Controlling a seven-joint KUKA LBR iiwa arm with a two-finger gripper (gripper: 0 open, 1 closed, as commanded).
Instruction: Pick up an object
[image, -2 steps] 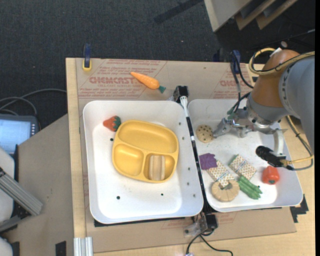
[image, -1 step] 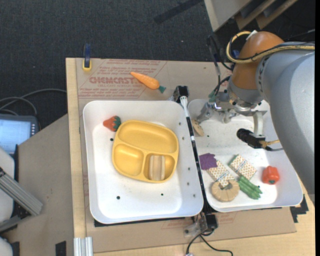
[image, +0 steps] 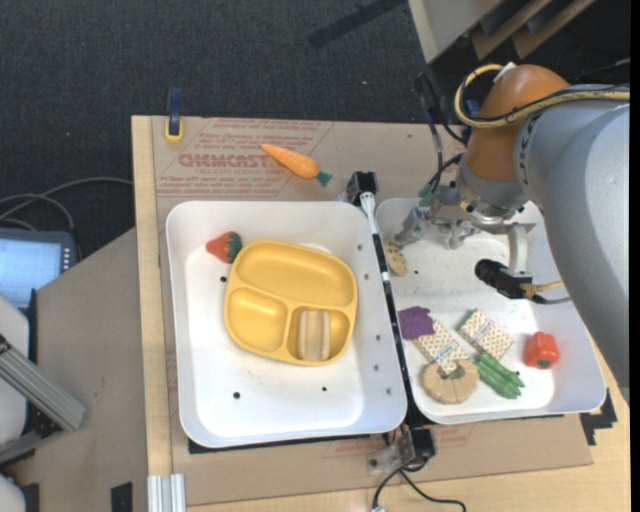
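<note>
My gripper (image: 437, 232) hangs over the far end of the right bin (image: 445, 285), just right of the divider. A small tan piece (image: 397, 262) lies below and left of it, against the bin's left wall. Nearer the front lie a purple piece (image: 414, 322), two patterned crackers (image: 440, 345) (image: 487, 333), a round cookie (image: 449, 381), a green bean pod (image: 499, 375) and a red pepper (image: 541, 349). Nothing shows under the gripper.
The left bin (image: 190, 330) holds a yellow divided plate (image: 290, 300) with a pale item (image: 313, 334) in one compartment, and a strawberry (image: 224, 246) beside it. An orange carrot (image: 290, 160) lies on the cardboard behind the bins.
</note>
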